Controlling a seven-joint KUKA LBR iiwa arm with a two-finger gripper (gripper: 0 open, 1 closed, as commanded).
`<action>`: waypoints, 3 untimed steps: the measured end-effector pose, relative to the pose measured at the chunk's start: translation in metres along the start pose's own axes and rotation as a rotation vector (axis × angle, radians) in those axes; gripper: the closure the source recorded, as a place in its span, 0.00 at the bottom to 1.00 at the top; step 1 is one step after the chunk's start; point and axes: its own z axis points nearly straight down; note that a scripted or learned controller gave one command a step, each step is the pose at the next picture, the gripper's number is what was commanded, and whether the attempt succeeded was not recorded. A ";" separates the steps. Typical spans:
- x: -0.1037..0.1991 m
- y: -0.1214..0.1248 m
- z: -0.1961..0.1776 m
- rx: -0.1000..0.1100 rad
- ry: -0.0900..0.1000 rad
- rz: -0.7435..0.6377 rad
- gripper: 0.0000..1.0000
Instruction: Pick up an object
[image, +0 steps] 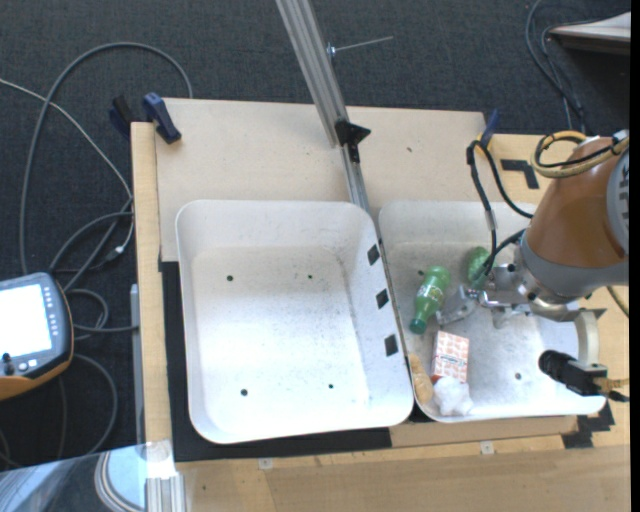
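Camera view: gripper (468, 303) low in right bin (500, 402), close beside green bottle (429, 297) at 9 o'clock. Claw state impossible to tell. Nothing lifted yet; grasp and lift remaining.

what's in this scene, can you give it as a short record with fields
bench: wooden board bearing two shallow white bins side by side
left bin: bare white floor with small dark holes
right bin: holds the objects
green bottle: lying on its side near the right bin's left wall
orange and white packet: below the bottle
white crumpled item: at the bin's near edge
arm: reaching in from the right, over the right bin
gripper: low beside the bottle, grasp not confirmed
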 end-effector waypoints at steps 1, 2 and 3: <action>-0.004 -0.009 0.058 0.002 0.000 0.001 0.00; -0.004 -0.007 0.044 -0.009 -0.002 0.000 1.00; -0.002 0.000 -0.019 -0.015 -0.004 -0.003 1.00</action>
